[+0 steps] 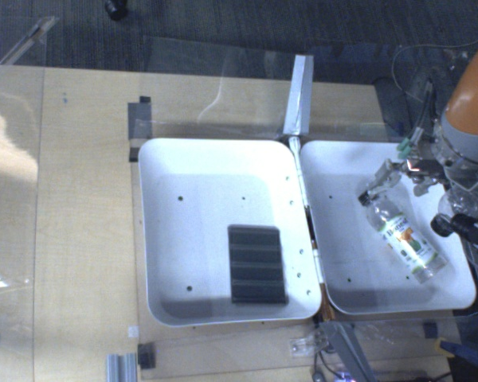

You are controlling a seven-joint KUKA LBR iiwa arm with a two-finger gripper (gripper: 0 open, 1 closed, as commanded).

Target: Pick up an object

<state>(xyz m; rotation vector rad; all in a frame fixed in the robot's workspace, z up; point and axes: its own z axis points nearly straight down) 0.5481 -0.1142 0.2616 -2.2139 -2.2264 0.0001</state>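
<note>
Your jaws (376, 188) hang low in the right bin (334, 213), and you cannot tell from here whether they are open or closed — nothing is visibly between them. Just below and beside them lies the clear plastic bottle (402, 239), on its side on the bin floor, cap end closest to the jaws. Further off, past the divider, the black ribbed block (256, 264) rests flat in the left bin (183, 173). Judge the pick as not yet done — the grasp and the lift remain.
</note>
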